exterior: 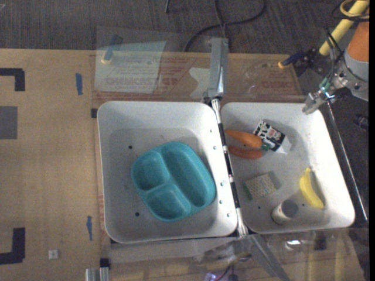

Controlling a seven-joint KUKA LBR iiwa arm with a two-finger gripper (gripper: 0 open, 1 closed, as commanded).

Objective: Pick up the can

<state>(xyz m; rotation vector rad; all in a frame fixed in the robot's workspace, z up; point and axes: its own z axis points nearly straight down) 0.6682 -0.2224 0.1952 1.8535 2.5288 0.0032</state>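
A small cylindrical can [285, 211] is seen upright at the right bin's [340, 215] near edge, beside a curved yellow banana [310, 188], while the hand [319, 98] is poised over the far rim, finger state indeterminable.

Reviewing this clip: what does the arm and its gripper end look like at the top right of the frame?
The arm shows an orange band above a grey wrist section. A yellow tube and dark cables run beside it, with a blue fitting on a yellow-tipped piece further left. The gripper end is a slim, pale metallic piece over the right bin's far corner. It is too small to make out its fingers.
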